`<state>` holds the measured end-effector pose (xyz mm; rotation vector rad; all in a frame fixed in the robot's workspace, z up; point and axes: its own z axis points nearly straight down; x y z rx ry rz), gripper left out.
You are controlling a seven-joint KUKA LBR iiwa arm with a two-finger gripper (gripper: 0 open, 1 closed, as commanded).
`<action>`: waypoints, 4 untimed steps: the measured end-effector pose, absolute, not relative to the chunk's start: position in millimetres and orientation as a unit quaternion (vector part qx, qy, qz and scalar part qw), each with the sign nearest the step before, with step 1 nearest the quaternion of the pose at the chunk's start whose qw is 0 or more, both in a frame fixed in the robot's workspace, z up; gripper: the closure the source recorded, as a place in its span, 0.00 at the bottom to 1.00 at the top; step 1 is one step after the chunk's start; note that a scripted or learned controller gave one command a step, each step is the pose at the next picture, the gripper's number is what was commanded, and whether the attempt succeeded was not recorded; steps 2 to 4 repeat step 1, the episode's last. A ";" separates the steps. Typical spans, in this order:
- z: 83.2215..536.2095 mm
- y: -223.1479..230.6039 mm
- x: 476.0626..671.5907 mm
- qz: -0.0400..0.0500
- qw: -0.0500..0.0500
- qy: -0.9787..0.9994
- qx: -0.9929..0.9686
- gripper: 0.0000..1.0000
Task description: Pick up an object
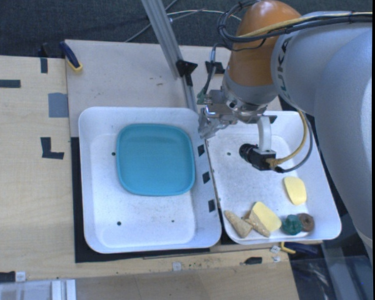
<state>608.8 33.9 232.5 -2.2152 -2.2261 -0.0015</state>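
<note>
My gripper [207,125] hangs over the far end of the divider between the two bins, under the orange wrist band [259,39]. Nothing shows in its grasp. A square blue plate [155,159] lies flat in the left bin [100,230]. Along the near edge of the right bin [319,167] lie a tan bread-like piece [239,224], a yellow wedge [264,217], a teal lump [292,224] and a brown ring [307,222]. A pale yellow piece [294,190] lies a little farther back, to the gripper's lower right.
A black cylinder on a cable [256,156] hangs from the arm over the right bin's middle. A grey metal post [165,36] rises behind the bins, close to the gripper. A blue and yellow clamp [72,58] sits at the bench's far left corner.
</note>
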 end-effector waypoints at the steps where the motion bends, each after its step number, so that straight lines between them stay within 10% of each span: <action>1: 221.1 85.6 599.9 0.000 0.001 -0.709 -0.705 1.00; 4: 221.1 85.6 599.9 0.000 0.001 -0.709 -0.705 1.00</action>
